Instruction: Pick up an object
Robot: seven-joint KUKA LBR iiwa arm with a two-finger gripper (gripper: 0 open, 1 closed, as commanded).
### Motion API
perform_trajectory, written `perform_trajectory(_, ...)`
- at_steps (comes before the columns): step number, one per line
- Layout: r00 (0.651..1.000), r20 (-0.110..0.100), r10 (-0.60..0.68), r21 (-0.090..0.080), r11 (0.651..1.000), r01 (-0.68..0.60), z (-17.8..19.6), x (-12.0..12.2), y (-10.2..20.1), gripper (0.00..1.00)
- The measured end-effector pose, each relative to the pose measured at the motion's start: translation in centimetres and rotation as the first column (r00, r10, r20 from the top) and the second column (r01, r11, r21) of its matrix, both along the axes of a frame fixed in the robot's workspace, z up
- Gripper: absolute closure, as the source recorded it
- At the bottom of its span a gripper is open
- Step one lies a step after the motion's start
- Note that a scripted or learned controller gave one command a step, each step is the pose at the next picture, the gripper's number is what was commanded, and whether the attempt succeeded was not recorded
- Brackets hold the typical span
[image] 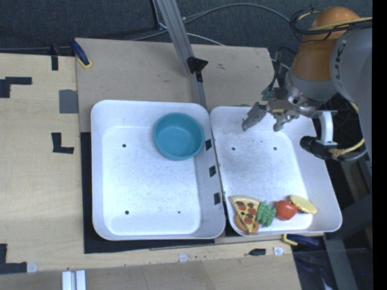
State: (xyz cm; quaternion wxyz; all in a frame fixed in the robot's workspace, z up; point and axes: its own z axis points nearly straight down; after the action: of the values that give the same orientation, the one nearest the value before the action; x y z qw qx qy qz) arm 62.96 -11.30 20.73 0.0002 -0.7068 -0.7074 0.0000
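My gripper (265,122) hangs over the far edge of the right bin (260,162), its two fingers spread apart with nothing between them. Along that bin's near edge lie a pizza slice (243,212), a green leafy piece (265,213), a red tomato (285,209) and a yellow piece (302,204), all well below the gripper. A blue bowl (178,136) sits upright in the far part of the left bin (145,186).
A slanted grey metal pole (181,41) with a black clamp runs from the top down to the divide between the bins. The arm's orange band (320,41) and grey body occupy the upper right. Cables lie on the dark floor behind the bench.
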Motion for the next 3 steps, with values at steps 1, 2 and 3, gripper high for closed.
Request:
perform_trajectory(1,1.000,-0.004,0.000,0.000,1.000,0.000,-4.4,0.3,0.3,0.00)
perform_trajectory(2,1.000,-0.004,0.000,0.000,1.000,0.000,-9.0,-0.1,1.1,0.00)
perform_trajectory(3,1.000,0.000,0.000,-0.001,1.000,0.000,-11.9,-0.1,1.1,0.00)
